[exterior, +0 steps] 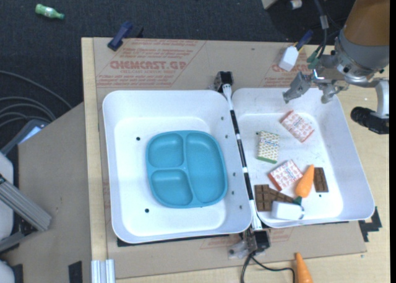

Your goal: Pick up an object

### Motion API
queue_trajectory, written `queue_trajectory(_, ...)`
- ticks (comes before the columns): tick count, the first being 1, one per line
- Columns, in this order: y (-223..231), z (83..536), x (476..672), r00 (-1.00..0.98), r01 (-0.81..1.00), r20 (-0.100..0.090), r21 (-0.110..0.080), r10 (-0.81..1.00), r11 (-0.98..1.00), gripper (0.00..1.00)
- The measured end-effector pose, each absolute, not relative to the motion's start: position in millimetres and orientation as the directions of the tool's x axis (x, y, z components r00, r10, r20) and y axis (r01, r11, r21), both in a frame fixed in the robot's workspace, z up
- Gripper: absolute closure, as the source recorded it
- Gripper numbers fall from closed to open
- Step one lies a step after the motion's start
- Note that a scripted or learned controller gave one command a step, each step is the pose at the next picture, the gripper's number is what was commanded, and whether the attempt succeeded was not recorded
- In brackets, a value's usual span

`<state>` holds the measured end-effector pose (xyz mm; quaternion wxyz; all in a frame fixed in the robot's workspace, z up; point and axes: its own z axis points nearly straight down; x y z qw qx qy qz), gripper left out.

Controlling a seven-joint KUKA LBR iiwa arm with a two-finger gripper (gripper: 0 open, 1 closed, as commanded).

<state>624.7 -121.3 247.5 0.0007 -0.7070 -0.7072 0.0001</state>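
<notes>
My gripper (312, 90) hangs over the far edge of the right bin (346, 152), its two fingers spread apart with nothing between them. Below it in that bin lie a red-checked packet (297, 126), a green-checked packet (268, 146), a second red-checked packet (285, 174), an orange carrot (304, 182), a small brown bar (320, 179), a dark chocolate slab (268, 197) and a white block (288, 211). The nearest item, the red-checked packet, sits a little in front of the fingers and apart from them.
The left bin (124, 152) holds a blue divided plate (185, 168). A black clip (223, 80) joins the bins at the far side. A second carrot (301, 270) lies on the bench at the front. A blue clip (120, 35) sits at the board's far left corner.
</notes>
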Motion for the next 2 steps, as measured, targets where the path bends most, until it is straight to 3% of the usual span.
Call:
queue_trajectory(1, -106.6, 127.5, 589.9, 0.001, 1.0, 0.0, -0.002, 1.0, -0.001, 0.0)
queue_trajectory(2, -92.9, 84.2, 580.2, 0.001, 1.0, 0.001, -0.003, 1.0, -0.001, 0.0)
